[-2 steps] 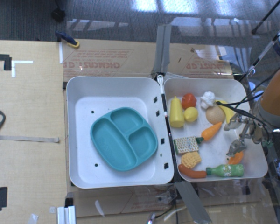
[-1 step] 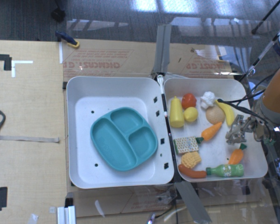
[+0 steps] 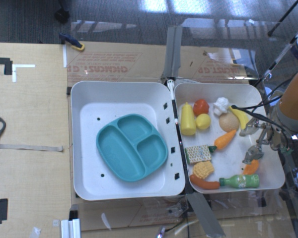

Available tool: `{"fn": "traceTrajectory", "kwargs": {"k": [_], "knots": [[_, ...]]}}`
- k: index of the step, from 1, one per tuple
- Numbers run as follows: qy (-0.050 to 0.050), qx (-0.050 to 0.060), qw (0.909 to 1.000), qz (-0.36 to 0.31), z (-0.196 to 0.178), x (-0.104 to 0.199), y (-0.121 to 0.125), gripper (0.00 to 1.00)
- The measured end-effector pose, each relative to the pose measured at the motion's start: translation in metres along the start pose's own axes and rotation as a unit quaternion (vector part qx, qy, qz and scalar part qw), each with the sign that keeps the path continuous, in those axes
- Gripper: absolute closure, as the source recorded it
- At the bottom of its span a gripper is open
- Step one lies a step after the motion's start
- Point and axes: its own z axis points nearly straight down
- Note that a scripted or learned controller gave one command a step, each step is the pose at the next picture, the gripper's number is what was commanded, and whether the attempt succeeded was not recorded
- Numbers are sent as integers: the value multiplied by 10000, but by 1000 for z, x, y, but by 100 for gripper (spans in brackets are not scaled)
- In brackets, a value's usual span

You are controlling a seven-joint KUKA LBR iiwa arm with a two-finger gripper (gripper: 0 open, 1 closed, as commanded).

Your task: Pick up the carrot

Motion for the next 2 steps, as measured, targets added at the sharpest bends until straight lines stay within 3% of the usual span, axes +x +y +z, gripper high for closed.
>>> {"fn": "traceTrajectory", "kwargs": {"k": [1,2], "knots": [[103,-11,9998,197,23,3,12,0],[71,-8,9998,183,12,1,13,100]]}}
